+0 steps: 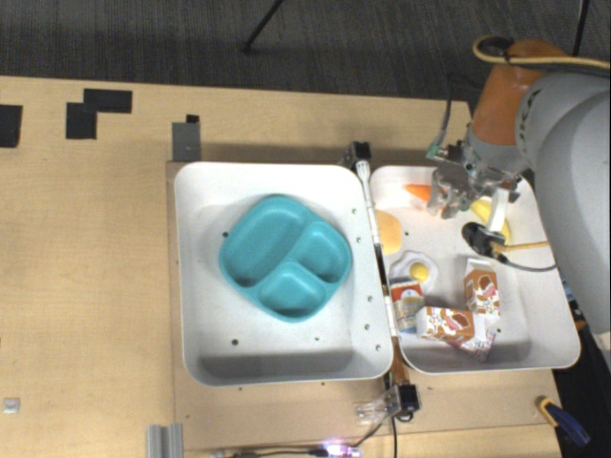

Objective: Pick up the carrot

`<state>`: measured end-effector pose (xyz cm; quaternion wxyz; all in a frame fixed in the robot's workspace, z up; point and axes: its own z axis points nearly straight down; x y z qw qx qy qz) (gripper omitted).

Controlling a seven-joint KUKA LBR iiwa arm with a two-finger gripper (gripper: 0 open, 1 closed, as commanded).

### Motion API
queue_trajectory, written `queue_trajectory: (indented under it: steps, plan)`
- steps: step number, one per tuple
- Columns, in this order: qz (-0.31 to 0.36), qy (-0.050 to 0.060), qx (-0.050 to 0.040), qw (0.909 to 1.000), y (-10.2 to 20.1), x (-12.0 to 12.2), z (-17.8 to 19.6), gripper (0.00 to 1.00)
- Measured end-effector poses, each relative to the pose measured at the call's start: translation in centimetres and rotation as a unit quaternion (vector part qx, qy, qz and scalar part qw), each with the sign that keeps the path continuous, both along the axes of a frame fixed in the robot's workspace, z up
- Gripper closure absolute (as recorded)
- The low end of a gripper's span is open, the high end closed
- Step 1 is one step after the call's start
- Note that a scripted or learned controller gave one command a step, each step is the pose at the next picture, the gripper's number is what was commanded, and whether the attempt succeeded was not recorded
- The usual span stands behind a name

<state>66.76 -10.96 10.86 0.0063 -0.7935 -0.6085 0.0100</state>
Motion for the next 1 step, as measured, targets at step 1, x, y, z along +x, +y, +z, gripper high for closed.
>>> queue_trajectory:
  steps: [1]
  plan:
    - [-0.126, -0.013, 0.0004, 0.9920, 2.19, -1.59, 2.81, 1.00]
